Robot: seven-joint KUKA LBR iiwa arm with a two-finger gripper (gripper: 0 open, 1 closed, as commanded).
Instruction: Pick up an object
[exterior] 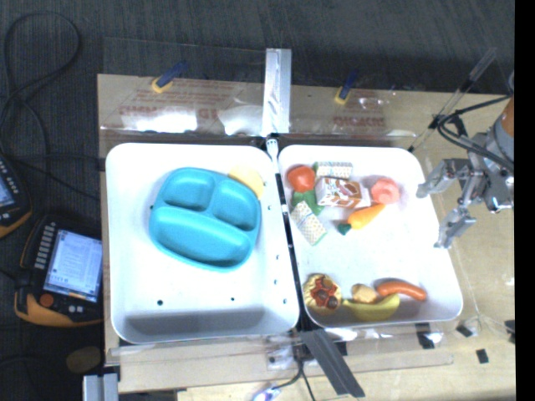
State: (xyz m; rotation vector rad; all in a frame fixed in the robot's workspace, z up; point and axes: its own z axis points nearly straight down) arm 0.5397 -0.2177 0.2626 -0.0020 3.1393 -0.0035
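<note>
My gripper (435,214) hangs over the right rim of the right bin (418,257), open, with nothing between its fingers. The right bin holds toy food. At the back are a red tomato (299,176), a small printed carton (339,191), a pink-red round fruit (384,190), a carrot (366,216) and a green-white packet (308,220). Along the front lie a banana (369,309), a red sausage (402,289) and a round dark-red piece (322,292). The round fruit and the carrot lie closest to the gripper, to its left.
The left bin (142,307) holds a blue divided plate (205,215) with a yellow piece (247,178) at its back right corner. A handheld screen device (63,266) lies on the floor left of the bench. Cables (464,132) run near the arm.
</note>
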